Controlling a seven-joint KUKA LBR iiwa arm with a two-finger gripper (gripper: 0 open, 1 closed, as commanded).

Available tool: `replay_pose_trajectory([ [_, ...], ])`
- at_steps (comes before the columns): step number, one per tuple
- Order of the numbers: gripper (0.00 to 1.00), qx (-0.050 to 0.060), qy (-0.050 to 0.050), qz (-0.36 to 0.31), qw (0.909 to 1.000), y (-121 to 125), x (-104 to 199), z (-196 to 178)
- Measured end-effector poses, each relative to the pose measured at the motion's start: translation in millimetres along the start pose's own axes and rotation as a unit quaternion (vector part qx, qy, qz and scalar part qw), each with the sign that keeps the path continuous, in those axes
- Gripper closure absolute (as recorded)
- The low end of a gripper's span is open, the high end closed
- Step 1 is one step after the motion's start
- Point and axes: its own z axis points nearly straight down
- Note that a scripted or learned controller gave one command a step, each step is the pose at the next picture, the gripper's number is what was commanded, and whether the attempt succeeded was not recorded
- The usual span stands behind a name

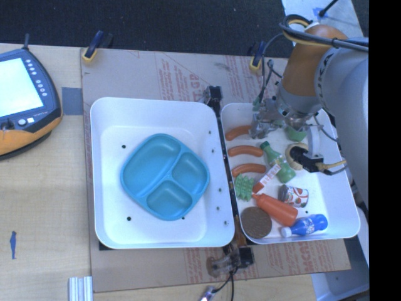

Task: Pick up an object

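The gripper point(262, 125) hangs over the right bin's point(335, 227) upper left, its grip impossible to judge, nothing visibly lifted yet, above the sausages point(240, 132).

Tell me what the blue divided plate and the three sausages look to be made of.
Blue plate: likely moulded plastic, smooth with a soft sheen, uniform colour, rounded compartments. Sausages: probably toy plastic or rubber, evenly orange-brown and slightly glossy; too small to tell which.

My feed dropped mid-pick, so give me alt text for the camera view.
The gripper hangs low over the right bin's far end, above toy food: sausages, a blue bottle, a brown cookie. The left bin holds a blue divided plate.
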Motion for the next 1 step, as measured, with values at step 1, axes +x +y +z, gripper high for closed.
replay_pose_trajectory([
  [1, 0.0, 0.0, 0.0, 0.0, 1.0, -0.1, 0.0, 0.2],
])
